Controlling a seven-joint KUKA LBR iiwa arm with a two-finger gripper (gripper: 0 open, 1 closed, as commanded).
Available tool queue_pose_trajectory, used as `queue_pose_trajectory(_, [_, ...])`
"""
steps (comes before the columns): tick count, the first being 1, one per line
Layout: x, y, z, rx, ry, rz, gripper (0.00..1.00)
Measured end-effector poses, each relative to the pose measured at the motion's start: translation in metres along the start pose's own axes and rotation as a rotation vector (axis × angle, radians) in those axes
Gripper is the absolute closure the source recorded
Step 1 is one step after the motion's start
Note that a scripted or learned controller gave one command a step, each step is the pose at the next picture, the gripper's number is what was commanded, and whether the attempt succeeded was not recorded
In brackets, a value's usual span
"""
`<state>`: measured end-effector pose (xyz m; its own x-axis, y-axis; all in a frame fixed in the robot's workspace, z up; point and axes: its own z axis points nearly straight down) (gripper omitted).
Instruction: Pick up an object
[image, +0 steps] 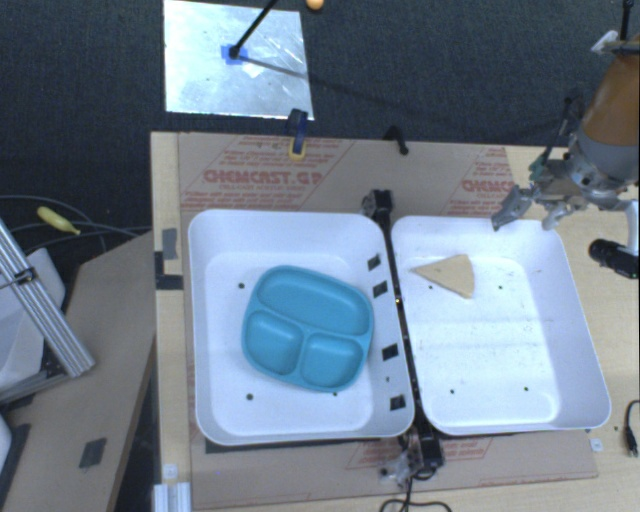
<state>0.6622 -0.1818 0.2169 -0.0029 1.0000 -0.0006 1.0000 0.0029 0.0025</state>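
So, working across from the left, we've got a blue divided plate sitting flat in the middle of the left bin, three compartments facing up, which makes it an awkward flat thing to grab by anything but the rim. Under both bins there's a sheet of cardboard with red printing; we can make out what looks like "CHEMCAST GP" to the left and the same sort of lettering at the right corner, running at an angle, too partial to read properly. Moving over, the right bin holds a tan wedge-shaped piece lying flat near its top left area, well apart from the walls, so our guess is it's the easier pick. Then the gripper hangs just past the top right corner of that bin, over the cardboard edge, not above either object. Its prongs look spread apart with nothing between them, so we'd say no pick has started yet.
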Motion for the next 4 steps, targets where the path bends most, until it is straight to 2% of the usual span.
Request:
queue_pose_trajectory(1, [-0.026, -0.063, 0.109, 0.012, 0.003, 0.006, 0.0])
queue_pose_trajectory(2, [-0.024, -0.127, 0.134, 0.009, 0.003, 0.005, 0.0])
queue_pose_trajectory(3, [-0.024, -0.179, 0.133, 0.005, 0.002, 0.004, 0.0])
queue_pose_trajectory(4, [-0.024, -0.175, 0.097, -0.003, -0.001, 0.0, 0.0])
